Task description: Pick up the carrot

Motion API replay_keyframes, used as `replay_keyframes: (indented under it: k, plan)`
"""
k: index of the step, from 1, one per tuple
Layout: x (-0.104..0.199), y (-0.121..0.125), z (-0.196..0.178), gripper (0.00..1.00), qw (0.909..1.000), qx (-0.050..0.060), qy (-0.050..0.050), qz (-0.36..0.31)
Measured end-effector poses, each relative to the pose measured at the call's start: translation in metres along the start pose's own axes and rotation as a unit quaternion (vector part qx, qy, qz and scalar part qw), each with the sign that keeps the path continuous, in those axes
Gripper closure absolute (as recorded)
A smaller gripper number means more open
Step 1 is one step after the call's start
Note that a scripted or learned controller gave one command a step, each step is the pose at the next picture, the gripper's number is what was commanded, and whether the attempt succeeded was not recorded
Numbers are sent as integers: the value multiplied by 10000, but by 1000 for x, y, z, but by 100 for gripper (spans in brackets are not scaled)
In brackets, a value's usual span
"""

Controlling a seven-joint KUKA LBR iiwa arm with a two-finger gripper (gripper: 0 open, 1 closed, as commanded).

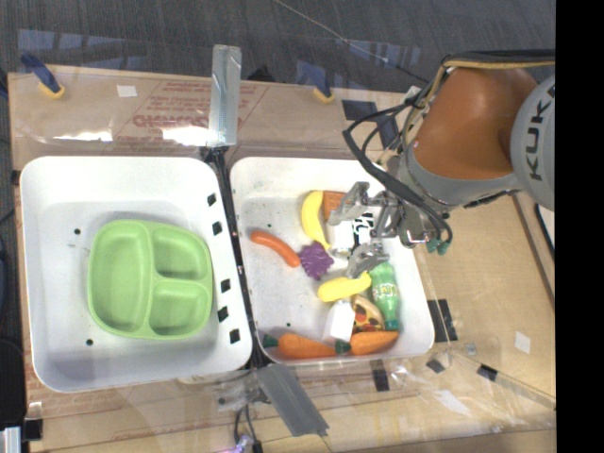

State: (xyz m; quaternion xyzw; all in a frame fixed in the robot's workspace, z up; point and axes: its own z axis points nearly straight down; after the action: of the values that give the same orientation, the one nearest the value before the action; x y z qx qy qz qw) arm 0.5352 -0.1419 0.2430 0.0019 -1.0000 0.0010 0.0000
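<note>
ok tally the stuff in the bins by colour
Orange: 4, two carrots, a sausage, a block
Yellow: 2, bananas
Green: 2, plate, bottle
Purple: 1, grapes
White: 1, bottle
Total: 10

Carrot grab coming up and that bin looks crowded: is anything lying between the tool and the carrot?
Yes. The tool hovers over the right bin's upper middle, while the carrot lies along its bottom wall. Between them sit a yellow banana piece and a small white bottle.
</note>
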Motion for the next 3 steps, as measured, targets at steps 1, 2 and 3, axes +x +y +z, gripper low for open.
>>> replay_keyframes:
  k: [1, 2, 3]
  plan:
    - [27, -1, 150, 0, 9999, -10, -2, 150]
    - [47, 32, 142, 0, 9792, 87, -197, -2019]
    - [50, 36, 135, 100, 9783, 43, -116, -2066]
